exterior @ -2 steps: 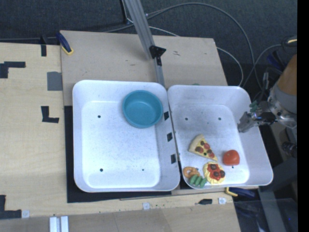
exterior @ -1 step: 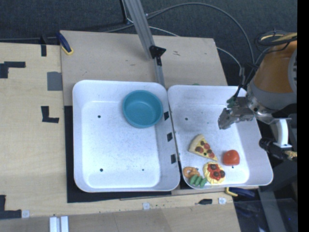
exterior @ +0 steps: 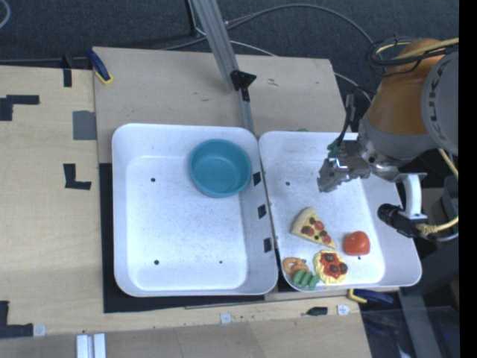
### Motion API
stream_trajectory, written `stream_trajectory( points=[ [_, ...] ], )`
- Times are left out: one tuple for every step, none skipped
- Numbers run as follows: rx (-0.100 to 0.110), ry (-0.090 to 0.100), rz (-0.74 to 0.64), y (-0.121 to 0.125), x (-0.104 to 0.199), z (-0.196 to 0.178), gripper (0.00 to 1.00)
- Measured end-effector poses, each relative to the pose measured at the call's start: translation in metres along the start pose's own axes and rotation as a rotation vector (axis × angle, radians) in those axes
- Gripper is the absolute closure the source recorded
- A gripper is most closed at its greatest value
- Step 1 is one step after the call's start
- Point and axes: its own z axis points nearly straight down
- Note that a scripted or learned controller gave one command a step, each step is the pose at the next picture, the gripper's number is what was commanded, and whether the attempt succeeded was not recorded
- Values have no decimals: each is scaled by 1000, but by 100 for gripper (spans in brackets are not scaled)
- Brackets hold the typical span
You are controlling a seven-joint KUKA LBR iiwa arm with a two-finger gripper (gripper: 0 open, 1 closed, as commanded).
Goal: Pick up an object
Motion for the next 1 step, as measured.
stream_trajectory(
  points=[
    [0, 0, -1, 16, 50, -10, 100]
  ],
)
